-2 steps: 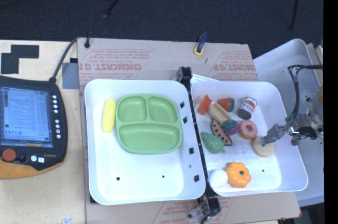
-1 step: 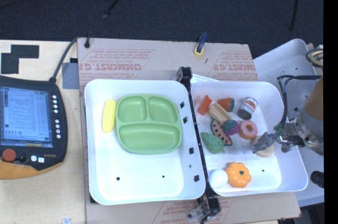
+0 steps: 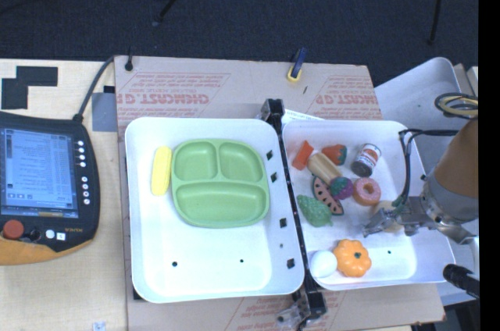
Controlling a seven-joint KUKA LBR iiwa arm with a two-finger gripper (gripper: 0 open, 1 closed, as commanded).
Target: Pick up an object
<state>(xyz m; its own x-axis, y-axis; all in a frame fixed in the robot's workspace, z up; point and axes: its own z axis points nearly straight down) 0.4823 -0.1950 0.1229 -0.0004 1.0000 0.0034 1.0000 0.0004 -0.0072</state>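
1. The left bin (image 3: pixel 148 259) holds a green divided plate (image 3: pixel 220 183) with a yellow corn cob (image 3: pixel 161 170) just beside it on the left; both look like light, stiff plastic, and the plate is too wide and flat for an easy grip.
2. The right bin (image 3: pixel 391 263) holds small toy foods: a carrot (image 3: pixel 301 155), a watermelon slice (image 3: pixel 326 197), a green leaf (image 3: pixel 314 211), a doughnut (image 3: pixel 366 191), a small can (image 3: pixel 366 159), a white egg (image 3: pixel 323 264) and an orange pumpkin (image 3: pixel 352 258).
3. The pumpkin, near the near wall and touching the egg, is the likely target: light, hard, rounded and probably slippery, best taken across its middle.
4. The end effector (image 3: pixel 383 223) hangs low right of the doughnut, beyond the pumpkin; whether its fingers are apart or together cannot be told.
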